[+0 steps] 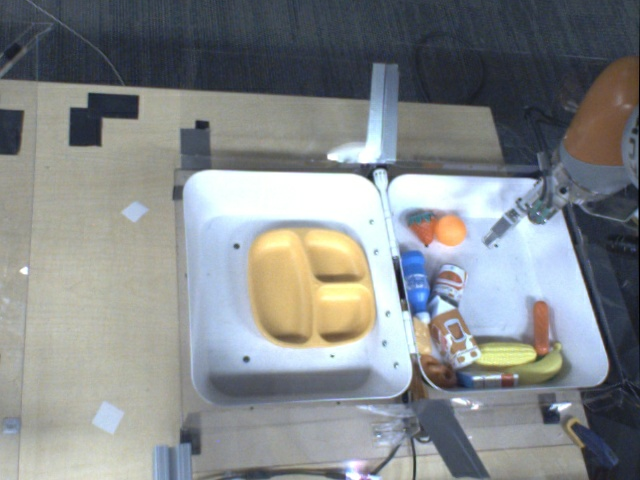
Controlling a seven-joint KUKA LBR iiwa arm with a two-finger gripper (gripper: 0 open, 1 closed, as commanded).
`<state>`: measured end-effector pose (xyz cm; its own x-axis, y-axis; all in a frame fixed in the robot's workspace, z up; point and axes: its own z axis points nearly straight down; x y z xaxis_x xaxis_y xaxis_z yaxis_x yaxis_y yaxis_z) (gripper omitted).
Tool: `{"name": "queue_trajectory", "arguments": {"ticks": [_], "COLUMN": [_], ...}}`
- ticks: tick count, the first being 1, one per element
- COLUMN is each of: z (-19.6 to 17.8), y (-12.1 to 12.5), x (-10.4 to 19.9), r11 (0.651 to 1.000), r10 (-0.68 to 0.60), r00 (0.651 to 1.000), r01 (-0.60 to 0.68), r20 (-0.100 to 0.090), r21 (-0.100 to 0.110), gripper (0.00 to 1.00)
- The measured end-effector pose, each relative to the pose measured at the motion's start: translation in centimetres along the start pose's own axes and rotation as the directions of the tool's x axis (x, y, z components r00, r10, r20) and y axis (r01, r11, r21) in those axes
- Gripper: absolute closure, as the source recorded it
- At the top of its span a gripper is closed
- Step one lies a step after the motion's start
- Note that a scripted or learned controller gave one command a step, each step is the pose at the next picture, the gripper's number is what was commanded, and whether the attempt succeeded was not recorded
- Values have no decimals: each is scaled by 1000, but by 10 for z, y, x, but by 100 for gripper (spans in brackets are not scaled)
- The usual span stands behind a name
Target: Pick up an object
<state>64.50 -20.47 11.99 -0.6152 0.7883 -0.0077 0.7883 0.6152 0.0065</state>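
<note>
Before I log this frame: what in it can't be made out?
- Gripper: too small and blurred in the camera view to judge its state.
- Small can: label unreadable.
- Items by the banana: piled together, overlapping each other.
- Arm: cut off by the right edge.

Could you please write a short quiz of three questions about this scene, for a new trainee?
1. True or false: the yellow divided tray lies in the left bin.
2. Which lies nearest the gripper? A) the banana B) the orange ball C) the blue bottle
3. Fill in: the hot dog lies in the ____ bin.

Key: 1 true; 2 B; 3 right.
</note>
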Motion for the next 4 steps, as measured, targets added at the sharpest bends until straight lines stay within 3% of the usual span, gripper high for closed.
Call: {"name": "queue_trajectory", "arguments": {"ticks": [1,2,3,4], "z": [32,32,32,18], "y": [47,64,72,75], "x": [73,44,50,49], "r11": [996,973,751,757], "r10": [84,231,661,654], "r00": [996,973,751,757], "r01": [-84,-230,-661,-654], "r20": [-2,-13,-1,1], "r21": [-2,11,2,-7], "gripper": [0,0,0,100]}}
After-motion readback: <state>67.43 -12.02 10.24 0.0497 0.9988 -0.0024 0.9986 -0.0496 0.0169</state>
